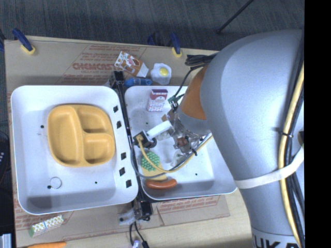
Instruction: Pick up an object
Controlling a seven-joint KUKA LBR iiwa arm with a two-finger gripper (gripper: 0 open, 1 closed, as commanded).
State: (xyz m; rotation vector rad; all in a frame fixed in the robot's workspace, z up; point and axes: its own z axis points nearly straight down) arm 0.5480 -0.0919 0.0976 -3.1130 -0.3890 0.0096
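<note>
1. The likeliest object to pick is a green dotted item, soft and net-like in look. It is lying in the right bin close to that bin's left wall. What it is exactly cannot be told.
2. The hand is hanging over the middle of the same bin. The green item is lying just off it, toward the left wall and slightly toward the near edge. This offset is what the coming move would be turning on.
3. Whether the hand is released or clenched cannot be told, as the wrist and cables are covering it. Nothing is visibly being held.
4. A sausage, smooth, rounded and reddish-brown, is resting against the bin's near wall. Its long axis is running along that wall, and it is lying farther from the hand than the green item.
5. A small box, red and white with flat printed faces, is sitting near the bin's far edge, well apart from the sausage.
6. A yellow tray, glossy and moulded into compartments, is occupying the middle of the left bin.
7. The bench under both bins is looking like printed cardboard.
</note>
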